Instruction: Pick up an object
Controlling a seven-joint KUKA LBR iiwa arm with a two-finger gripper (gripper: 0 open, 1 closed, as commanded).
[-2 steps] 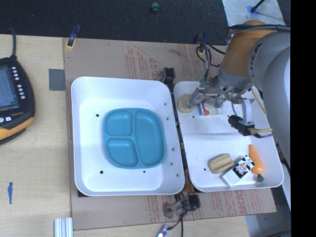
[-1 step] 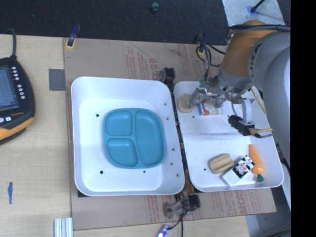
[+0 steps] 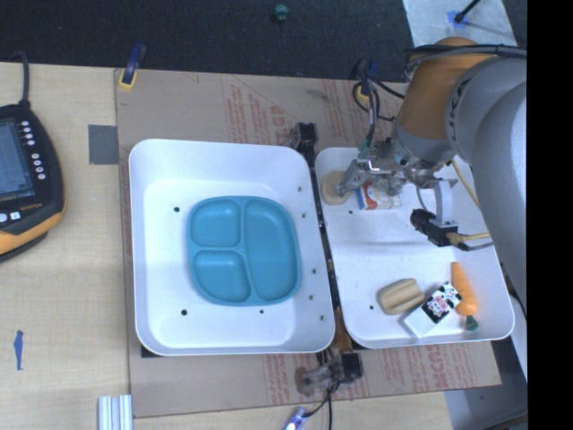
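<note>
Gripper [image 3: 374, 179] low over the far-left corner of the right bin [image 3: 385, 245], on the arm [image 3: 439, 97] reaching in across the bin's far edge. Cannot tell whether the pincer is apart or together; its tip is lost in clutter.

- Tan round piece [image 3: 332, 187] tight in that far-left corner, against the left wall, just beside the gripper.
- Small red-and-blue item [image 3: 365, 201] under the gripper; whether they touch, cannot tell.
- Middle of the right bin floor bare: open room.
- Near edge: tan loaf-shaped piece [image 3: 398, 296], white block [image 3: 423, 322] touching it, orange carrot [image 3: 462, 289] along the right wall.
- Left bin [image 3: 161, 195]: blue divided plate [image 3: 243, 249] at centre, a clear margin to every wall.
</note>
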